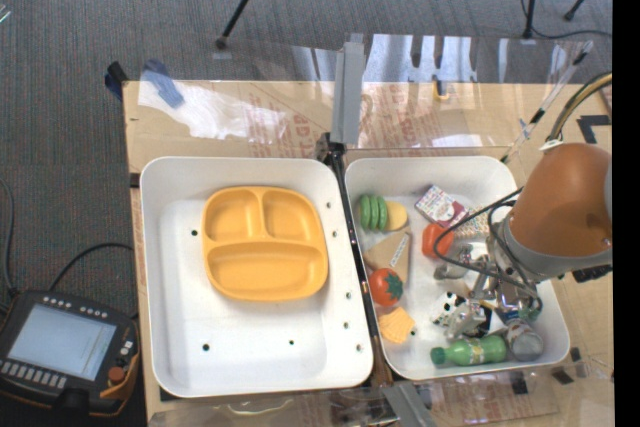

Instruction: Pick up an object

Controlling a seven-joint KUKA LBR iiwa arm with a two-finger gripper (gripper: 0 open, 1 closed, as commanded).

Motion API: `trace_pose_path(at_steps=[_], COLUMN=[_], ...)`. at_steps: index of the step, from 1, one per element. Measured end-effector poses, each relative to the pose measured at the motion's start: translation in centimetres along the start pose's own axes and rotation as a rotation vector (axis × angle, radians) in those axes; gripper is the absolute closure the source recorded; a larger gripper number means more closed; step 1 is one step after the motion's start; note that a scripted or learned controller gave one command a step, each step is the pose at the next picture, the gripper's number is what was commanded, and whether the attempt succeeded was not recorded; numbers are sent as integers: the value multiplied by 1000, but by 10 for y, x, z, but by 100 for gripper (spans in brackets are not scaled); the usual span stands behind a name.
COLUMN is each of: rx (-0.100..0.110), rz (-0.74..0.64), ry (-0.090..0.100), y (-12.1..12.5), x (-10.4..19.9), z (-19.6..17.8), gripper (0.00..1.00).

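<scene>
The right bin (470, 167) holds several toy foods. Among them are a green ribbed piece (373, 211) beside a yellow piece (397, 215), a tan wedge (392, 253), a red tomato (386, 287) and a yellow-orange cracker (397, 325). A pink-and-white box (440, 205) and a red-orange piece (436, 240) lie further back. A green bottle (468, 352) lies along the front wall, next to a grey can (525, 343). My gripper (490, 298) reaches down into the bin's right front part, just above a small black-and-white toy (452, 313). The wrist and cables hide its tips.
The left bin (170, 315) holds a yellow divided plate (265, 243). A crumpled clear plastic bag (205, 110) lies on the bench behind it. A grey post (346, 100) rises between the bins at the back. A teach pendant (65, 350) sits at the lower left.
</scene>
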State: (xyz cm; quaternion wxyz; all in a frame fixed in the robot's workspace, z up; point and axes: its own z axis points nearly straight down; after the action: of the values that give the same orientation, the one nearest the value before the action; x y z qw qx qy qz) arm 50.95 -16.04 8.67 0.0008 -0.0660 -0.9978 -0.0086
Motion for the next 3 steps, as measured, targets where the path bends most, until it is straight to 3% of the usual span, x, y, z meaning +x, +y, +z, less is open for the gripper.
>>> trace_pose_path(at_steps=[1, 2, 3], rx=[14, 15, 14], rz=[51, 171, 185], ry=[13, 0, -3], y=[15, 88, -8], x=[-103, -94, -83], z=[3, 2, -1], gripper=[0, 0, 0])
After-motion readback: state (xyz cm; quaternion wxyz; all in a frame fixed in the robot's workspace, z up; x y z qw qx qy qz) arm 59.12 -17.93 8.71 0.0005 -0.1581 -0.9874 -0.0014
